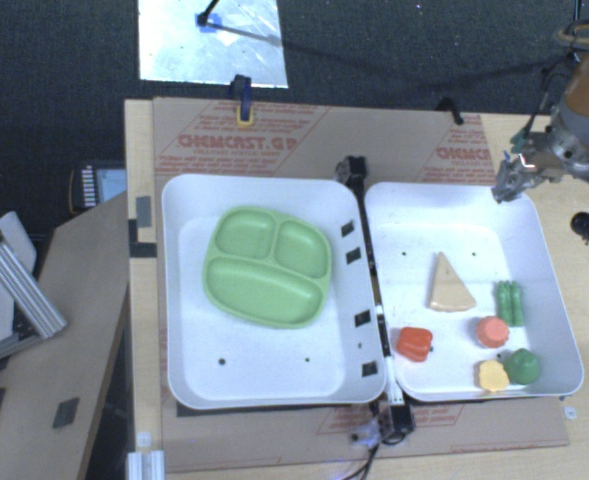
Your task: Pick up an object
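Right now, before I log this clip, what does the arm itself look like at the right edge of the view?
The grey KUKA arm shows a rounded metallic-grey wrist housing with an orange band above it. A thin dark cable runs down alongside it from the top. Its small end effector is grey and dark with pale highlights, too blurred for finer detail or markings.

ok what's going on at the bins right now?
The arm's claw sits over the upper right corner of the right bin, with nothing visibly held. Nothing is picked yet. The right bin holds a tan wedge, a green piece, a pink-orange round piece, a red-orange piece, a yellow piece and a dark green piece. The left bin holds a green divided plate.
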Controlling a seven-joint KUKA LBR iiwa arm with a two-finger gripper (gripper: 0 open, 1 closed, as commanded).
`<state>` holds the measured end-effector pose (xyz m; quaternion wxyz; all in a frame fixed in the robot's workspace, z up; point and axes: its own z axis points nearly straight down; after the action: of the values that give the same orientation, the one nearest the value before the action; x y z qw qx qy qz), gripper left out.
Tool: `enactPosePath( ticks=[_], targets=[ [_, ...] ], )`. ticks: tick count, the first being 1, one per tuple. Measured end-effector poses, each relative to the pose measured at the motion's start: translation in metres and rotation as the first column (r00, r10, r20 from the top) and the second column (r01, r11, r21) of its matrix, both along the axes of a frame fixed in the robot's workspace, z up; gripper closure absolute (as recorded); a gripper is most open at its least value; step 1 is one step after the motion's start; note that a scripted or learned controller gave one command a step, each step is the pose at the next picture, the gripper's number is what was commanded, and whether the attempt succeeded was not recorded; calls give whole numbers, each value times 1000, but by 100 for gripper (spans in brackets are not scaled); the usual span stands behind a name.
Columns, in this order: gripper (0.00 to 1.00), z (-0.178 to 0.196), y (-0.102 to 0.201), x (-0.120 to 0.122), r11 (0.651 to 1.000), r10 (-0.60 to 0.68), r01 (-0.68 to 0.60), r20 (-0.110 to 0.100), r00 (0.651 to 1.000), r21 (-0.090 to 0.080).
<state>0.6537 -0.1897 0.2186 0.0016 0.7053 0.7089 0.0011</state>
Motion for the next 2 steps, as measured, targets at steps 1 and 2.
enactPosePath(
  ticks=[1, 2],
  targets=[
    [100, -6, 61, -7, 1000, 3, -3, -3, 1000, 2],
    [100, -7, 124, -8, 1000, 5, -5, -3, 1000, 3]
  ],
)
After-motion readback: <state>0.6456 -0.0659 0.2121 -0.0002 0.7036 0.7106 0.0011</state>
